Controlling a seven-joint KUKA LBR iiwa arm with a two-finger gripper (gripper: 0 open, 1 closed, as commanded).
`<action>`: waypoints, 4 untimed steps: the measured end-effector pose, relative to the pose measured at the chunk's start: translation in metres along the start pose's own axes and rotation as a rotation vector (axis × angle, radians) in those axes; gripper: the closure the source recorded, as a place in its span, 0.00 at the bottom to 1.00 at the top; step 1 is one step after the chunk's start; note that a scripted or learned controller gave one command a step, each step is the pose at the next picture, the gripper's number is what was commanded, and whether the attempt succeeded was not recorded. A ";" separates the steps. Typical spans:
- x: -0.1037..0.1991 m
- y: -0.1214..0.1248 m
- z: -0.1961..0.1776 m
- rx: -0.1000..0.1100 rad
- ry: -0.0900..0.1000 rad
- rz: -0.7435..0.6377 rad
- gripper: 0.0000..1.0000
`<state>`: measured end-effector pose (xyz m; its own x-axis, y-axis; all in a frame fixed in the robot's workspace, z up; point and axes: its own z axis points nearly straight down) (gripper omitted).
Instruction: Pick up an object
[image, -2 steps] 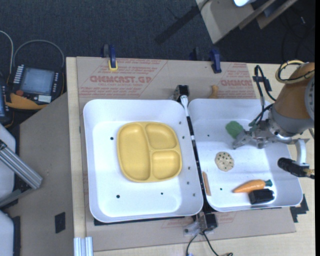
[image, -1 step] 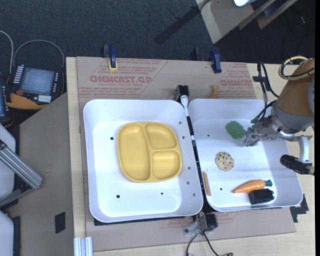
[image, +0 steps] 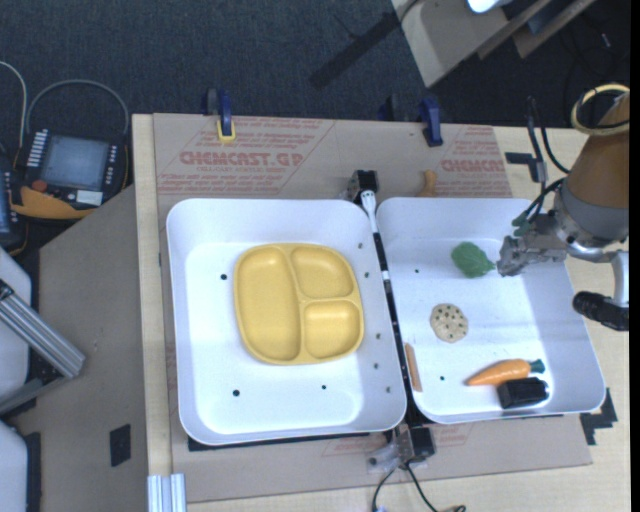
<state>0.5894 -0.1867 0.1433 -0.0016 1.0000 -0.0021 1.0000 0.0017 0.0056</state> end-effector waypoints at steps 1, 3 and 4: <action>-0.009 0.002 -0.048 -0.001 -0.001 0.001 1.00; 0.043 0.017 -0.099 0.006 0.004 -0.005 1.00; 0.093 0.027 -0.106 0.003 0.003 -0.004 1.00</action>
<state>0.6152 -0.0932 0.2495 -0.0061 1.0000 0.0006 1.0000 0.0061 0.0031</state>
